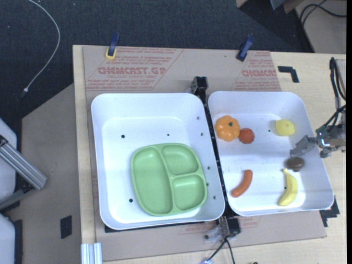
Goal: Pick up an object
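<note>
Nearest the camera, along the front of the right bin [264, 207], lie a sausage [242, 183] and a banana [289, 188]. The sausage is tilted, near the bin's left wall; the banana stands almost lengthwise at the front right corner, well apart from the sausage.

Just behind the banana's upper tip sits a small brown thing [295, 163], perhaps a kiwi or a nut; it is too small to tell. It lies just in front of and slightly left of the gripper [308, 144], near it but apart from it.

The gripper comes in over the bin's right wall, a small grey piece with cables trailing behind it off the right edge. How its jaws stand I cannot tell: the part is small and blurred, and nothing can be made out between them.

Further back, a yellow lemon [284, 127] rests near the right rear of the bin, left of the gripper. On the rear left side an orange pumpkin [227, 128] sits touching, or just beside, a red tomato [246, 136].

In the left bin [110, 120] a green tray [167, 177] with three compartments lies toward the front.

At the far edge of the bench [82, 147], a yellow clamp [112, 48] and a blue clamp [245, 48] hold the board.
</note>
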Tool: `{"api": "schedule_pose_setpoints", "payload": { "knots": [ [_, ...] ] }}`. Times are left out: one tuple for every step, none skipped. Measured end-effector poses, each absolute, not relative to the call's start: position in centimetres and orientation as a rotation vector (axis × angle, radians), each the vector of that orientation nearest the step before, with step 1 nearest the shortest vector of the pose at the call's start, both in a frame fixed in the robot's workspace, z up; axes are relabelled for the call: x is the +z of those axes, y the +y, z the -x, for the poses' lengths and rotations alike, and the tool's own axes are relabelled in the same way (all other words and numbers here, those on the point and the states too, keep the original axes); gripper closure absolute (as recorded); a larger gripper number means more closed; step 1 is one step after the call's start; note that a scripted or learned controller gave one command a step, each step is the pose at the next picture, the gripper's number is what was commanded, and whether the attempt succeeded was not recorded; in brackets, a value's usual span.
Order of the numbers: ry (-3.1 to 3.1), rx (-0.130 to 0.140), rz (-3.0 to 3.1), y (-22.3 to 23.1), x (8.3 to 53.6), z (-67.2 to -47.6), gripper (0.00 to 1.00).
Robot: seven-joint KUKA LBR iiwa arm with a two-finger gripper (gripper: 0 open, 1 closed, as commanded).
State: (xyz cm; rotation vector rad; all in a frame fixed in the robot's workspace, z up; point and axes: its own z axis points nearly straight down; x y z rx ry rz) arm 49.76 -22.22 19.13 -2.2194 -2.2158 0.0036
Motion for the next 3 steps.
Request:
{"api": "schedule_pose_setpoints", "payload": {
  "knots": [
    [-2.220,0.001,2.220,-21.5,14.8,-49.8,0.00],
    [-2.217,0.003,2.219,-21.3,10.5,-49.4,0.00],
    [-2.222,-0.001,2.223,-21.3,11.8,-49.5,1.00]
  ]
}}
